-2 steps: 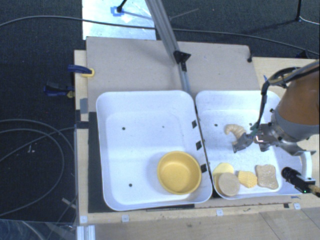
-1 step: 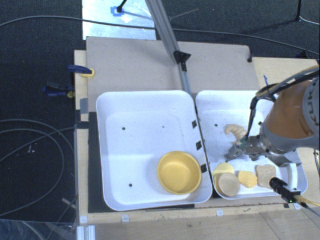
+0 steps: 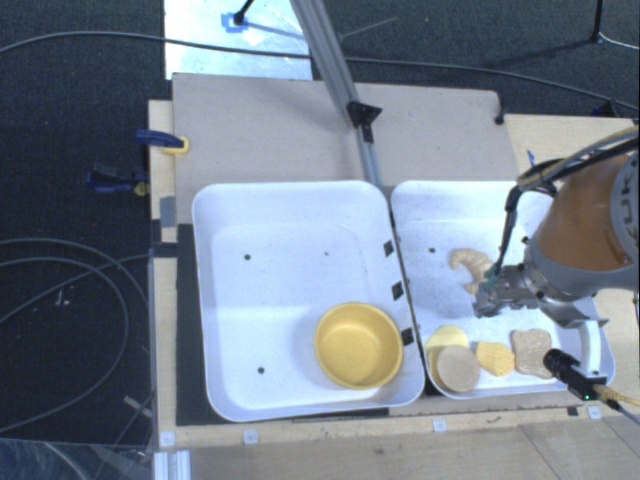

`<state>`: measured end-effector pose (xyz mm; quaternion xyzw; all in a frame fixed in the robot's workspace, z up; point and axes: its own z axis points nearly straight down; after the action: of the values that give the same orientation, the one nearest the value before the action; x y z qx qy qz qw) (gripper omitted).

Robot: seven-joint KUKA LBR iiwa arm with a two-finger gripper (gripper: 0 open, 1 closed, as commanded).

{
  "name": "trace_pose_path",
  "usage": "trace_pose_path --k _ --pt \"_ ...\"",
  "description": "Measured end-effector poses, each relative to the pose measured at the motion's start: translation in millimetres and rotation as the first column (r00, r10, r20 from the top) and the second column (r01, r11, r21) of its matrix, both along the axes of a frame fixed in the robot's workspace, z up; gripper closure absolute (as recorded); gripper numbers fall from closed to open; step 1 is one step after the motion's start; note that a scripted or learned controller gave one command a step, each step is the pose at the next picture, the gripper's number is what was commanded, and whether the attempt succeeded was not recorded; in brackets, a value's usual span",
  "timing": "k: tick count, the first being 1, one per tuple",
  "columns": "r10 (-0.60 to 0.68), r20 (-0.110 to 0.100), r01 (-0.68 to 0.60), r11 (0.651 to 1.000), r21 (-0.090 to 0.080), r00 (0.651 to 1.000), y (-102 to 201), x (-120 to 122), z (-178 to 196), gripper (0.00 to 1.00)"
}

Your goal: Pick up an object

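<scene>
While I hover the gripper (image 3: 487, 298) above the pale croissant (image 3: 470, 261), finger state unreadable.
Risk: off-centre descent nudges it aside.

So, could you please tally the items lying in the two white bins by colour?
Yellow: 3, the bowl in the left bin, plus a pale yellow round piece and a yellow wedge in the right bin.
Beige or tan: 3, the curved piece, the round disc and the bread slice.
Total: 6.

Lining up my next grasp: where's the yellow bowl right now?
The yellow bowl sits in the left bin, at its near right corner, close to the divider beside the right bin.
</scene>
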<state>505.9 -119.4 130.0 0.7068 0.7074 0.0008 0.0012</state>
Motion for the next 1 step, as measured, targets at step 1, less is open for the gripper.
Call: trace_pose_path --k 1 --pt "0.005 0.005 -0.005 1.0 -0.001 1.0 4.1 -0.4 63.0 1.0"
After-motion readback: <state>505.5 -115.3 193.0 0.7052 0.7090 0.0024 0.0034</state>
